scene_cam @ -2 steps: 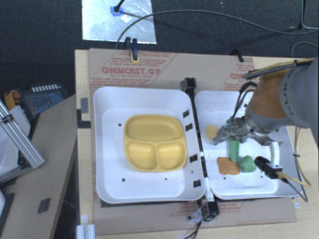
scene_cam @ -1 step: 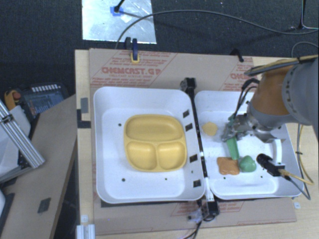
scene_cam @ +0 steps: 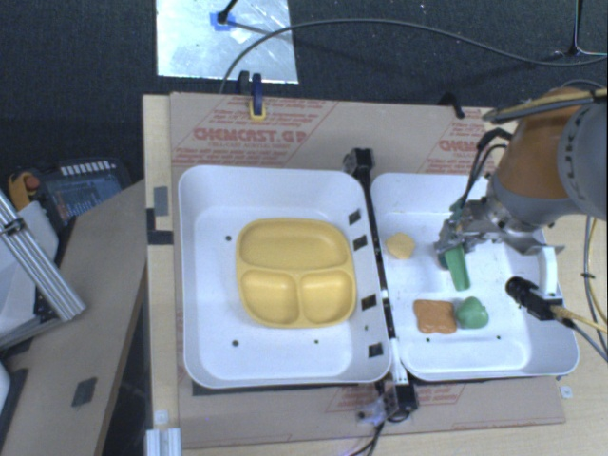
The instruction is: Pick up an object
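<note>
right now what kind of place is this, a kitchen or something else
Most likely a robotics lab bench, not a kitchen. Two white bins sit side by side on a board, a robot arm reaches in over toy food, and loose cables run across the dark floor.

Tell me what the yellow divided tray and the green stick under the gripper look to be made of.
The yellow divided tray looks like moulded plastic with a smooth, slightly glossy finish: rounded compartment walls, even colour, soft highlights. The green stick below the gripper also looks like plastic, possibly toy food: uniform saturated green, smooth surface. It is too small to rule out rubber or foam.
</note>
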You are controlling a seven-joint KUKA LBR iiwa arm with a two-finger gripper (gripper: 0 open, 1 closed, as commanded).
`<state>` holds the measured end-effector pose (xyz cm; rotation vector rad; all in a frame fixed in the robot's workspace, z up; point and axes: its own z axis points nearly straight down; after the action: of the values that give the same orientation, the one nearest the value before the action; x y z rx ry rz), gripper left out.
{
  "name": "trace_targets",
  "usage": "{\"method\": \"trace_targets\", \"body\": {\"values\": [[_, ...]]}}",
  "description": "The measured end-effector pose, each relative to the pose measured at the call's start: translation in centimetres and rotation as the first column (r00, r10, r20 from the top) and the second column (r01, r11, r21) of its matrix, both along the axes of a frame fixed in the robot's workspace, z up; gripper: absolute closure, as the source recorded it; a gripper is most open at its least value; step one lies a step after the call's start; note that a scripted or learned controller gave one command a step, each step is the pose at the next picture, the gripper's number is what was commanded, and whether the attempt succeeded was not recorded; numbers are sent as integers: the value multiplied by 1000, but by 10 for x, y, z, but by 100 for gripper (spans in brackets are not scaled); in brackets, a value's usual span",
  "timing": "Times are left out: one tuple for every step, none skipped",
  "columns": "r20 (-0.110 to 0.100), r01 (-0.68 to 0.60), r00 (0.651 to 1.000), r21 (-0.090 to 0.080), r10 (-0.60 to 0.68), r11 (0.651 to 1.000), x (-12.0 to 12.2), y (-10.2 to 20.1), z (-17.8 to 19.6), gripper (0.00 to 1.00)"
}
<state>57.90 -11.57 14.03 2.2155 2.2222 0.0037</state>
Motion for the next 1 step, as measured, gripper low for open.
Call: {"method": "trace_targets", "body": {"values": [[1, -1, 1000, 0, 1, 1000, 8, -2, 61, 100]]}}
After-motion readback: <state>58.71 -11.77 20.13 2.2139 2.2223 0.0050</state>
